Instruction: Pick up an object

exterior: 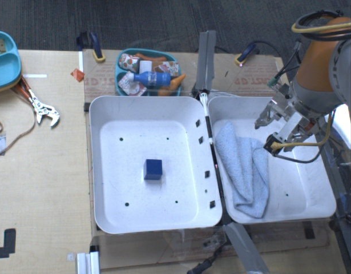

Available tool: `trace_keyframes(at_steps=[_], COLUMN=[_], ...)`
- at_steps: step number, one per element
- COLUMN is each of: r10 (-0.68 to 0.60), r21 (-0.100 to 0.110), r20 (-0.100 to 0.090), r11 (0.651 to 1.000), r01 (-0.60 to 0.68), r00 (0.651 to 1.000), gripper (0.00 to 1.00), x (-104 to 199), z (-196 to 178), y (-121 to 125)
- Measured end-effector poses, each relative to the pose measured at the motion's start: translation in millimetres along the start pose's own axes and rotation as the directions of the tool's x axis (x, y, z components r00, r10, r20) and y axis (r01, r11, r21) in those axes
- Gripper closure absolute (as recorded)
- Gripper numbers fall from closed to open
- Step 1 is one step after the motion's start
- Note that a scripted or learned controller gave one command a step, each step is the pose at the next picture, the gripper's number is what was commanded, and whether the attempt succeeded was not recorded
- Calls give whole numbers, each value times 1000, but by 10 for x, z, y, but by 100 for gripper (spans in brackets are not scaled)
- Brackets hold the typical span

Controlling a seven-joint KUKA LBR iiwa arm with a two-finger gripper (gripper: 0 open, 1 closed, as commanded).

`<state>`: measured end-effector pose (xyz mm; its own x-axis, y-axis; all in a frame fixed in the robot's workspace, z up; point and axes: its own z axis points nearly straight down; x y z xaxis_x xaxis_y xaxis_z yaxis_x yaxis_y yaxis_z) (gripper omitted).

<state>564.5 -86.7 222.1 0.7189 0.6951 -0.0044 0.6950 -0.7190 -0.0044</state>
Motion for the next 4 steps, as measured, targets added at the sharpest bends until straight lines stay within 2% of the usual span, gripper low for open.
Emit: trace_keyframes(at_steps=[1,2,3,4], r10=[-135,-58,35,325], r21=[-4,-2,-3,-1], r20=[-1,-1,-2,-2], r11=[991,998,999,946], r01=[135,58,-35,-325], r00=[991,998,999,946], gripper=[0,0,0,0], x=[-352,-558,-871,-490], z=[-274,-237,-390,-549], y=[208,366,703,931])
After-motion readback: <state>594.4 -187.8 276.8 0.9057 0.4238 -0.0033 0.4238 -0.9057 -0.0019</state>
